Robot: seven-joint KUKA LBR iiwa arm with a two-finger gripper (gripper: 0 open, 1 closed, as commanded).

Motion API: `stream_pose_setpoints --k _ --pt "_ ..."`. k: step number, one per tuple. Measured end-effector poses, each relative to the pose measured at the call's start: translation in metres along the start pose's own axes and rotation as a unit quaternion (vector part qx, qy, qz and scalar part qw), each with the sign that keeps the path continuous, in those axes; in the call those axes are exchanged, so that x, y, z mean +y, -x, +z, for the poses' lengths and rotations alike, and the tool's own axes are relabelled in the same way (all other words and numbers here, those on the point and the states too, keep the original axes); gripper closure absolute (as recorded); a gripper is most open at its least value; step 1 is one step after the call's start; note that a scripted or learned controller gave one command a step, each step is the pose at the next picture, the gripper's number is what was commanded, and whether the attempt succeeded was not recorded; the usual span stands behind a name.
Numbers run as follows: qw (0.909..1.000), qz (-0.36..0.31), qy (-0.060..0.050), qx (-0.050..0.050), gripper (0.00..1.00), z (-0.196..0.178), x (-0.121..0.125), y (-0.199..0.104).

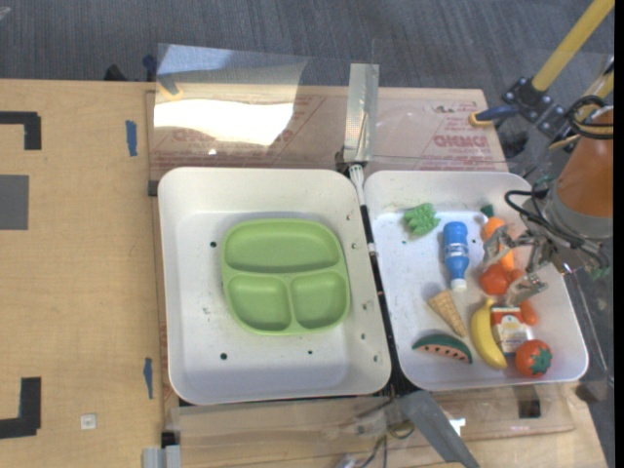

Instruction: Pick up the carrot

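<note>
While the green plate (284, 274) with three sections sits in the left bin (180, 291), all the toy food lies in the right bin (400, 305). The arm (590, 178) comes in from the right, and its gripper (534, 261) hangs low over the right side of that bin, in among the orange toys. I cannot tell how the gripper stands or if it has hold of anything, because the metal parts and the toys blur together there. The carrot (494, 230) looks like the small orange piece with a bit of green on top, near the back of the right bin, just left of the gripper. A blue bottle (454, 250) lies left of it, and a green leafy toy (421, 218) lies further left. A round orange fruit (495, 279) sits just below the carrot. Toward the front are a cone (448, 310), a watermelon slice (441, 346), a banana (484, 333), a small carton (509, 328) and a tomato (532, 357)
</note>
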State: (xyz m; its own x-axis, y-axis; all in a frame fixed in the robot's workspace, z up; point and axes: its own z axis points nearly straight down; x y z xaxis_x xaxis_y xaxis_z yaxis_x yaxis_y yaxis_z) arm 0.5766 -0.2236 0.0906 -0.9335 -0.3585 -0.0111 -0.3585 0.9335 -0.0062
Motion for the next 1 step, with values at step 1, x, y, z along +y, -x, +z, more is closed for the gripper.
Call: stream_pose_setpoints --k 1 --pt "1.0000 0.006 0.001 -0.001 1.00 -0.0847 0.0907 0.0131"
